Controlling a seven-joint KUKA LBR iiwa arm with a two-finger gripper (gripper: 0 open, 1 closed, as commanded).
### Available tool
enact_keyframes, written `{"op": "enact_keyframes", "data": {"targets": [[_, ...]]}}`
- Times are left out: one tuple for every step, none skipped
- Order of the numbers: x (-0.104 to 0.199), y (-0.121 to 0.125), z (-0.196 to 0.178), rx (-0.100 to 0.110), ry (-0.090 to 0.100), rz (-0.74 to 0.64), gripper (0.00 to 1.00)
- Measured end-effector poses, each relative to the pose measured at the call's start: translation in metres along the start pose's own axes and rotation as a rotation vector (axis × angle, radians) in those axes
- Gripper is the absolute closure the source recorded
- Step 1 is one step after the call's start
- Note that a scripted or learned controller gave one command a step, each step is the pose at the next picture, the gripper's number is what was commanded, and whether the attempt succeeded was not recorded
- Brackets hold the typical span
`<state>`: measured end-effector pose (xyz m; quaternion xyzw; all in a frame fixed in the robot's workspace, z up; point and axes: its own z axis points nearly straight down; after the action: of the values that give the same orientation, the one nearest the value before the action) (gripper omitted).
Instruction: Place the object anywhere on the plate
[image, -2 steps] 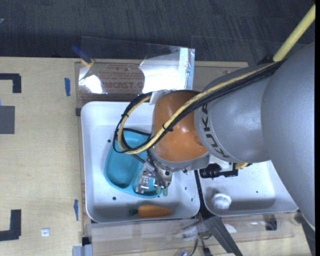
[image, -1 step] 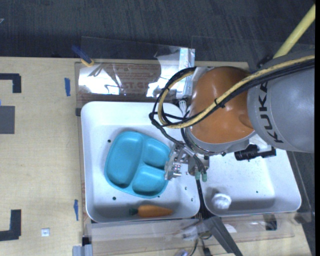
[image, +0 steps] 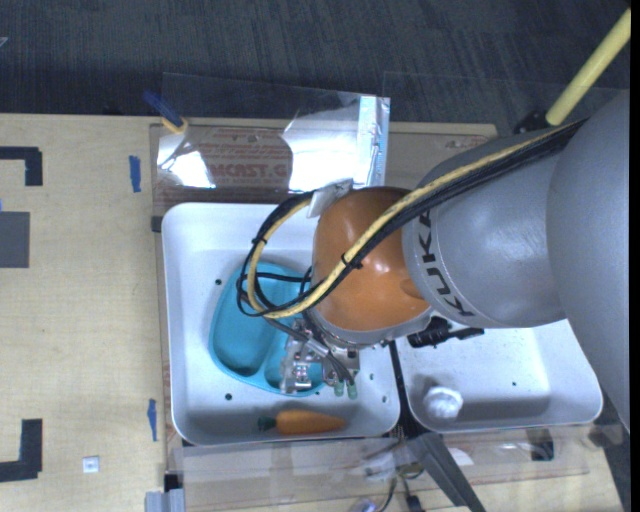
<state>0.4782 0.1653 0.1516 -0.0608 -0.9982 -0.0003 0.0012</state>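
Left bin (image: 190, 300): a blue plate (image: 235, 335) is seen on the floor, partly covered by the arm's orange band (image: 365, 265) and its cable loop (image: 270, 290). The gripper (image: 315, 375) is poised over the plate's lower right edge, close to the bin floor. Whether anything sits between the metal fingers cannot be told; the wrist blocks the line of sight, and their spread is not readable either.

The object is taken to be the toy carrot (image: 305, 422), orange with a small green top at its left end. It lies flat along the bin's near wall, just below the gripper and apart from the plate, not touched by either.

Handling, judged from appearance: probably light, and either hard plastic or soft foam; which cannot be told. The tapered, rounded body is likely to roll or squirt out if pinched near the thin tip. A hold across the thick middle, jaws closing square to the long axis, is judged safest. The nearness of the bin wall leaves little room for the outer finger; a clipped wall or a nudged carrot is the main risk.

Right bin (image: 560, 400): a small white round item (image: 440, 403) is noted near the divider, not involved.
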Motion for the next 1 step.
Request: {"op": "enact_keyframes", "data": {"targets": [[-0.0101, -0.0658, -0.0079, 0.000, -0.004, -0.319, 1.00]]}}
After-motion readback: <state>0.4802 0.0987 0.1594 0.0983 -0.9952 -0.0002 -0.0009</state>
